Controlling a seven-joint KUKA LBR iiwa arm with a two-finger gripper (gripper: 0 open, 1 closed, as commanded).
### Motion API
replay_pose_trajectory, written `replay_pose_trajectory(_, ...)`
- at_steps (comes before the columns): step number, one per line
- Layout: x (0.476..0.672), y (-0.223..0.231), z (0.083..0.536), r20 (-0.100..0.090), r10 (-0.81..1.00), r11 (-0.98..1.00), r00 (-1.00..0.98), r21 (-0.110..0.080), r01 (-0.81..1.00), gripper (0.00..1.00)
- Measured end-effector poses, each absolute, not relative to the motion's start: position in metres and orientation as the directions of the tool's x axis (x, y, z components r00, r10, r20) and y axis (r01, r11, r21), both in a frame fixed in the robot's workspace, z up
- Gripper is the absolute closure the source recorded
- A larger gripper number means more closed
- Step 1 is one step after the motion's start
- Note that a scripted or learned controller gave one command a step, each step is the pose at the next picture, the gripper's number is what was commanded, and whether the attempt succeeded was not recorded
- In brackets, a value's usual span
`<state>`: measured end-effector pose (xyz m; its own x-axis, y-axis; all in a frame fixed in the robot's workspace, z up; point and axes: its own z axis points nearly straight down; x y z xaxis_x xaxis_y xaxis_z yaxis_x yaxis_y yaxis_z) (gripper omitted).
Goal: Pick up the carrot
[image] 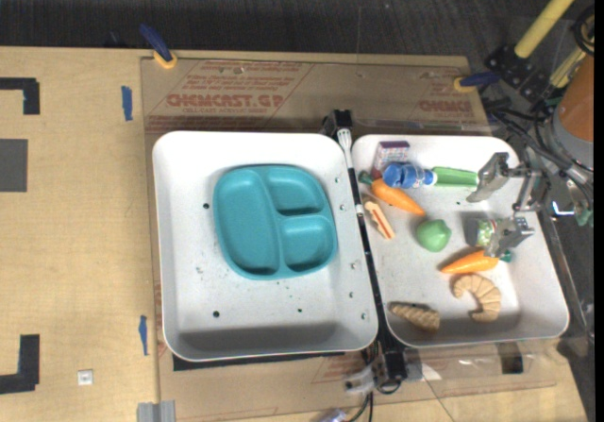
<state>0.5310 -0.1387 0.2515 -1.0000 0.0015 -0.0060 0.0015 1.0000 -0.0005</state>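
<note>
Starting on the left, the left bin (179, 222) is just holding a smooth teal divided plate (276, 220), glossy plastic with rounded corners. The right bin (547, 302) is where the toy food is sitting: a little hot dog (379, 219), an orange cone-shaped piece (396, 195), a blue bottle (404, 176), a round green ball (433, 235), a ridged tan croissant (477, 293). The carrot (469, 263), I'm guessing, is the tapered orange one lying flat toward the bin's right side, just above the croissant. The gripper (503, 206) is hanging right beside it with its metal fingers (491, 175) spread wide and nothing between them. So the pick isn't happening yet; closing and lifting are both left.
</note>
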Motion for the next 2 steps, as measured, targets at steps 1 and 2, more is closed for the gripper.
replay_pose_trajectory(1,0.523,-0.122,0.107,0.006,-0.005,1.000,-1.000,0.003,-0.005,0.00)
replay_pose_trajectory(2,0.489,-0.151,0.090,-0.015,-0.241,0.970,-0.970,-0.002,-0.241,0.00)
